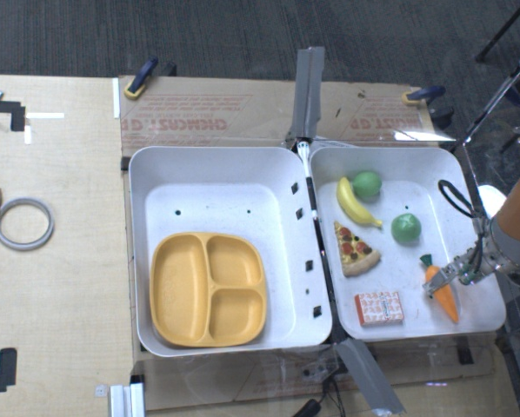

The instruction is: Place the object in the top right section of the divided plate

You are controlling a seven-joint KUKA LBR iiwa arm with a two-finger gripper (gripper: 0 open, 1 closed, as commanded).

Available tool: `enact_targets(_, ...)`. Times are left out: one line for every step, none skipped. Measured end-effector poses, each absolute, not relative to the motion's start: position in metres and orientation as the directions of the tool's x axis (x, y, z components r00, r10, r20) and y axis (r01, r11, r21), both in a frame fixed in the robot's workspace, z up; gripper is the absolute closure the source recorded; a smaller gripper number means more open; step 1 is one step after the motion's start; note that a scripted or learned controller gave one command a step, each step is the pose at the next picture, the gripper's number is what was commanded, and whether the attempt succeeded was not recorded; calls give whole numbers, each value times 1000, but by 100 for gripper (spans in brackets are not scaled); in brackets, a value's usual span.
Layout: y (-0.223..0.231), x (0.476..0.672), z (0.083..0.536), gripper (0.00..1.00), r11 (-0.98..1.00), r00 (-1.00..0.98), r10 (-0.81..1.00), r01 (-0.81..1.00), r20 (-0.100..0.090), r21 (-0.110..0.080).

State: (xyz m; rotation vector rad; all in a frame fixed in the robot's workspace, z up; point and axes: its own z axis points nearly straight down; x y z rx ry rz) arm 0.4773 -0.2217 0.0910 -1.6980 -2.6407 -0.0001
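A yellow divided plate (pixel 209 287) lies in the left bin (pixel 215 170), with one long section on its left and two smaller ones on its right. My gripper (pixel 449 278) is low in the right bin (pixel 421 170), at that bin's right side. Its tip lies against the upper part of an orange toy carrot (pixel 445 301) with a green top, which rests on the bin floor. The arm's grey wrist comes in from the right edge.
In the right bin lie a yellow banana (pixel 354 203), a green round fruit (pixel 367 184), a second green round fruit (pixel 406 227), a pizza slice (pixel 356 248) and a small red and white box (pixel 378 307). A tape roll (pixel 22 223) sits on the bench at the left.
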Motion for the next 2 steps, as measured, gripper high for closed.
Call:
enact_targets(-221, 493, 94, 100, 688, -688, 726, 726, -3, 2)
enact_targets(-221, 489, 92, 100, 907, -907, 420, 420, -1, 1)
